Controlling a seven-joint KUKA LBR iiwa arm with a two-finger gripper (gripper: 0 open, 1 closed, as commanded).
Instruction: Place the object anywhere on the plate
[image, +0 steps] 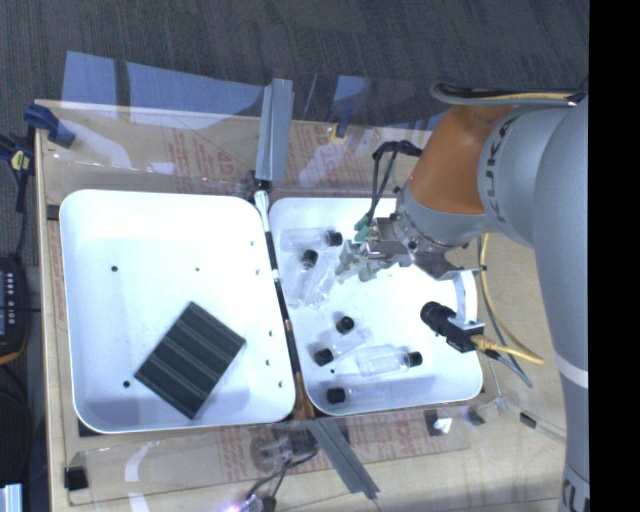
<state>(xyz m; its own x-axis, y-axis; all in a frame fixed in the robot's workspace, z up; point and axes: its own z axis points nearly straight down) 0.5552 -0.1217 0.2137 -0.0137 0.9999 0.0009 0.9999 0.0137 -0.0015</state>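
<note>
Gripper hangs low in the right bin, its grip state impossible to tell; clear vials with black caps lie scattered there, light, slick, prone to roll, best pinched mid-body; the dark ribbed plate waits in the left bin.
</note>
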